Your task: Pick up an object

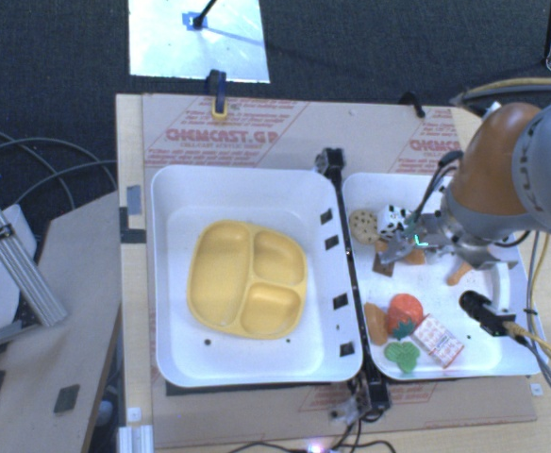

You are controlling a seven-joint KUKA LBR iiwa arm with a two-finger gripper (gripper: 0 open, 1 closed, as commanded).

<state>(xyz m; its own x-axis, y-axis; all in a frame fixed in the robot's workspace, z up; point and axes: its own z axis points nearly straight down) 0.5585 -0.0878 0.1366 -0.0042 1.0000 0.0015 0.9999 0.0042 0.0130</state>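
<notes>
Camera view shows us two shallow white bins side by side on the table (pixel 285 130). Our landmark is the round red toy tomato (pixel 406 308), which lies in the lower half of the right white bin (pixel 379 189).

The grey arm with the orange band (pixel 502 163) reaches in from the right. Its gripper (pixel 415 243) sits above the tomato in the view, low over the bin's middle. We cannot tell how far it is parted, and we see nothing held in it.

A flat brown piece (pixel 384 260) lies up and left of the tomato, just beside the gripper. Farther up are a small black-and-white toy (pixel 392 220) and a round tan speckled cookie (pixel 361 222), close together. A small orange stick-shaped piece (pixel 459 274) lies up and right of the tomato.

Touching the tomato's left side is an orange lumpy toy (pixel 376 322). Just below the tomato is a green leaf-like toy (pixel 402 356), and to its lower right a red-and-white patterned packet (pixel 438 340).

Well left of the tomato, the left white bin (pixel 167 253) holds a yellow three-compartment plastic plate (pixel 247 276).
</notes>
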